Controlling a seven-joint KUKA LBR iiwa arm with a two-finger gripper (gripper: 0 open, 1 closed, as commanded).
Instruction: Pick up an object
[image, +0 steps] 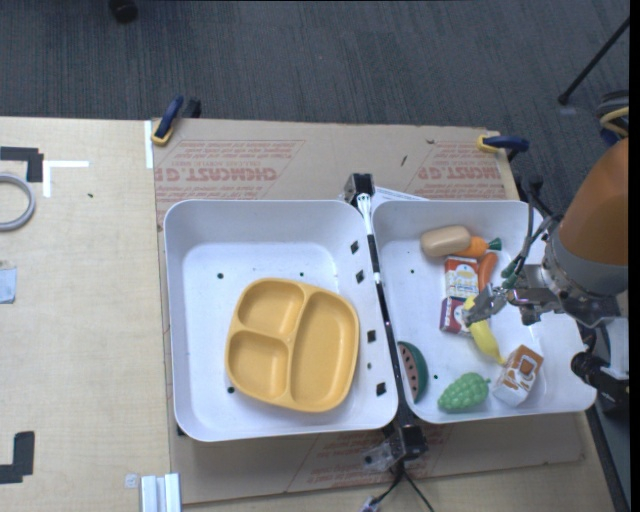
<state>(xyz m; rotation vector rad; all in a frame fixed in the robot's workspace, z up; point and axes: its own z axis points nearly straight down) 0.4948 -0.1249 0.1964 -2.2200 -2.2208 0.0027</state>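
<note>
The right bin (410, 255) holds several toy foods. A tan bread roll (446, 240) and an orange carrot (487, 264) lie at the back. Beside them are a red-and-white packet (460, 277) and a darker packet (451, 316). A yellow banana (486, 340) lies mid-bin. Toward the front are an orange-and-white carton (518, 375), green grapes (463, 392) and a watermelon slice (412, 370). My gripper (484, 306) hangs low over the banana's upper end, next to the darker packet. Its body hides what lies right under it.
The left bin (200, 300) holds a yellow divided plate (294, 344). A divider wall (375, 290) separates the two bins. Both stand on cardboard (260, 165), with blue clamps (168, 118) at its back corners. My arm (600, 230) covers the right bin's right rim.
</note>
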